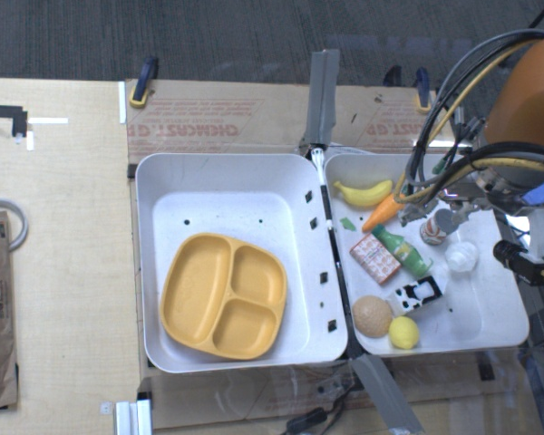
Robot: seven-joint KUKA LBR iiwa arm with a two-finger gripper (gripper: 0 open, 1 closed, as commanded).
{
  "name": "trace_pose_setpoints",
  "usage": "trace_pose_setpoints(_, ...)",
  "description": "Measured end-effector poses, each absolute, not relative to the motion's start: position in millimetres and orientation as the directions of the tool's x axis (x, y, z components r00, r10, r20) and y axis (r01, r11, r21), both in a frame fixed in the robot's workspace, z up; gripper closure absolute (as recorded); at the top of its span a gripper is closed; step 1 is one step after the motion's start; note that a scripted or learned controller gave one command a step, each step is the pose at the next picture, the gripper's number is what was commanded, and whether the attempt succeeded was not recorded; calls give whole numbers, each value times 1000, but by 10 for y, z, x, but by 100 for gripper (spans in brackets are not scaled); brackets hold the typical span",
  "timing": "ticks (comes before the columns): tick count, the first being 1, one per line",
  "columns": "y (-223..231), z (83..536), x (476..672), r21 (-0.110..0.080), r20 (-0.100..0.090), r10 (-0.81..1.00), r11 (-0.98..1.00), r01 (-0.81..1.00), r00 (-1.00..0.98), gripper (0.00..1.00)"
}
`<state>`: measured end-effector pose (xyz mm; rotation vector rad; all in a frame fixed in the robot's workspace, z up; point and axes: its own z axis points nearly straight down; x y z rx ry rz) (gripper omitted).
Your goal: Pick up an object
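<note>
The gripper (pixel 438 220) hung over the right bin (pixel 490 324) (fingers blurred among cables; whether clenched I cannot tell), partly hiding a small cup (pixel 432 234).

Yellow plate (pixel 224 295) in left bin (pixel 154 243) — toy food in right bin (pixel 490 324).

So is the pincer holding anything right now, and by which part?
Cannot be told: the pincer hangs over the right bin near the carrot, with nothing visibly held.

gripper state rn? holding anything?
Gripper: over the right bin, above a small red-and-white object. Open or closed cannot be told from this view; no grasp is visible.
</note>
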<state>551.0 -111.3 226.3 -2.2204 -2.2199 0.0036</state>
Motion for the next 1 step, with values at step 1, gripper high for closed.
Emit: trace_pose_setpoints(1, -1093, 920, 6125, 1, -2, 1000, 29, 1000, -29, 0)
